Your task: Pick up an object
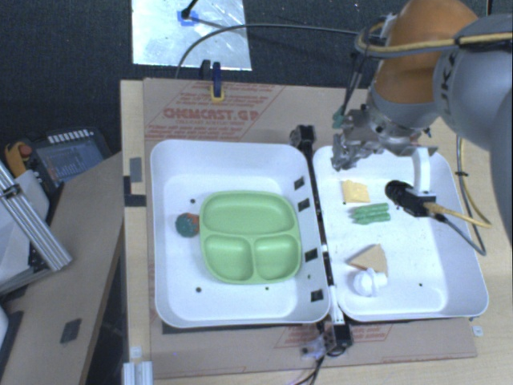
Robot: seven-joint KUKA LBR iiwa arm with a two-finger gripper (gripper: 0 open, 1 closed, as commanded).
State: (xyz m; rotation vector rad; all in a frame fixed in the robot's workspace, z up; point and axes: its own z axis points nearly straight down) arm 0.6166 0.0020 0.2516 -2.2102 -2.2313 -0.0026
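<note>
My gripper (343, 157) hangs over the far left part of the right bin (449, 295), just above and behind a yellow cheese-like square (355, 192). Nothing shows between its fingers. Below the square lies a green ridged piece (369, 212). Nearer the front sit a tan wedge (369, 257) and a small white object (365, 282) touching it. In the left bin (172, 295) a green divided plate (247, 237) lies flat, with a small teal and brown ball (187, 224) at its left edge.
A black divider with clips (313, 215) runs between the two bins. A grey control box (68, 157) and an aluminium rail (32, 223) stand on the side table at left. A foil sheet (191, 22) lies beyond the bench.
</note>
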